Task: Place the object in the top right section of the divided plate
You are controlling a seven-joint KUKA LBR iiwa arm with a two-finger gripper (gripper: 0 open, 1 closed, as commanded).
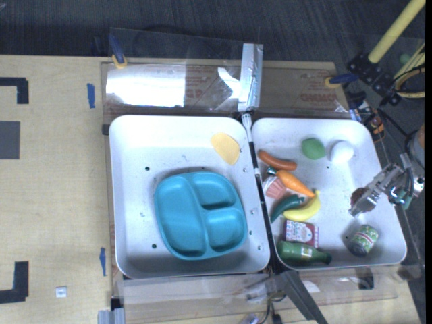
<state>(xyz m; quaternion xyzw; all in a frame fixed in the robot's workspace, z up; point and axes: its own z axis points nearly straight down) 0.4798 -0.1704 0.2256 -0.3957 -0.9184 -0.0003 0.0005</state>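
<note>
Two bins: left (128, 181) holds divided plate (200, 213), right (337, 135) toys.

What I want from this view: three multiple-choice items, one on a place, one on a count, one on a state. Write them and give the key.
1. The blue divided plate lies in:
A. the left bin
B. the bin on the right
C. on the bench outside the bins

2. The plate has how many sections?
A. two
B. three
C. five

3. The green bottle is:
A. standing upright
B. set in the plate
C. lying on its side

Key:
1 A, since the plate sits in the bottom of the left bin.
2 B, since ridges split it into one large section and two smaller ones.
3 C, since the bottle's length runs flat along the near wall of the right bin.
</note>
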